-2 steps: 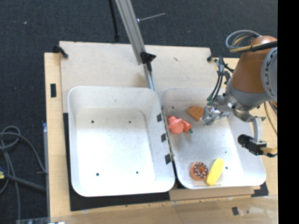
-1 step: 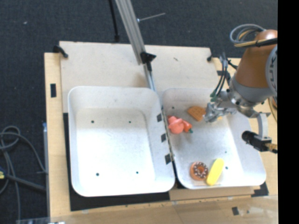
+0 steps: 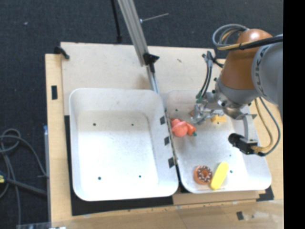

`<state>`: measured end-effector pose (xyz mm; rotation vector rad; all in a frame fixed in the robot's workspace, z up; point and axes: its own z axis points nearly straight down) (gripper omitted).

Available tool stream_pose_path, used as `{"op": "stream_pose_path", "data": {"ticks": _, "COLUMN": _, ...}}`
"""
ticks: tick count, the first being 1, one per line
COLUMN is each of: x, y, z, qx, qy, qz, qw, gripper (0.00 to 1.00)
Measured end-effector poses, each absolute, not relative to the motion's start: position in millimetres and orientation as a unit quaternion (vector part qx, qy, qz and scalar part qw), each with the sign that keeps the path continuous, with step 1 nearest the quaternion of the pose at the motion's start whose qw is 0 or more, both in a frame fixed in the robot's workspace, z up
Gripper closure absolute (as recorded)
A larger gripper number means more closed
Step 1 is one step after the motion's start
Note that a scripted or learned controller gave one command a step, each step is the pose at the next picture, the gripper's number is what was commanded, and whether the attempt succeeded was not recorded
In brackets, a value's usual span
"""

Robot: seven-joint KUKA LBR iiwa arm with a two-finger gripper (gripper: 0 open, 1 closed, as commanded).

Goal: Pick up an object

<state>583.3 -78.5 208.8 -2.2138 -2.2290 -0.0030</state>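
Observation:
In the right bin [image 3: 248, 173] lie an orange-pink toy with a green tip [image 3: 181, 128] near the left wall, a brown ring-shaped donut toy [image 3: 202, 174] and a yellow oblong piece [image 3: 219, 175] at the front. A small yellow object [image 3: 218, 119] peeks out below the wrist. My gripper [image 3: 200, 114] hangs low over the bin's back part, just right of the orange-pink toy. Nothing is visible between its tips.
The left bin [image 3: 81, 142] sits beside the right one, sharing a divider with black clips [image 3: 167, 140]. A slanted metal pole [image 3: 136, 30] rises behind the bins. Cables loop around the arm's wrist [image 3: 259, 142] at the right.

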Motion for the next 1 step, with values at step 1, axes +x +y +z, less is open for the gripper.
{"op": "stream_pose_path", "data": {"ticks": 1, "x": 588.1, "y": -32.6, "z": 209.1, "qx": -0.705, "qy": -0.709, "qz": -0.0013, "qw": -0.001, "gripper": 1.0}}
